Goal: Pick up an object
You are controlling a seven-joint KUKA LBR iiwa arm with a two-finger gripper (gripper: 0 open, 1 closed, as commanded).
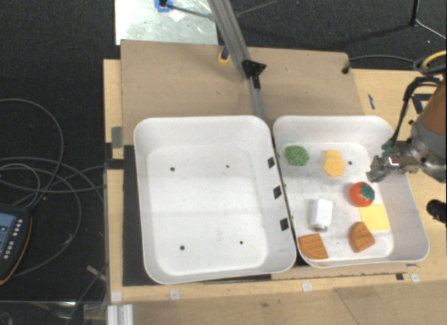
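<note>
A: Nearest the camera, along the front wall of the right-hand shallow white bin (412,247), sat two brown, bread-like pieces: a flat orange-brown slab (313,247) at the front left corner and a rounded brown wedge (361,236) to its right. Just behind that wedge lay a pale yellow square block (376,217).

B: And the small white cup-shaped piece (321,212) stood a little left of them, apart from everything. What about the arm?

A: It hung at the bin's right rim. The two-finger gripper (383,166) sat above and just right of the round red tomato-like object (361,193), near it but not on it. Nothing was visibly between its tips, and how wide it stood I could not tell at that angle.

B: So the approach step, I'd judge, with nothing lifted yet.

A: Agreed. The tomato looked the likeliest target. The next move called for shifting slightly left and forward, then descending squarely over it, since a round thing could roll off and into the yellow block.

B: Farther back?

A: A yellow ridged cob-like piece (334,163), and a green bumpy broccoli-like lump (296,155) near the back left. The left-hand white bin (150,198) lay beside.
</note>
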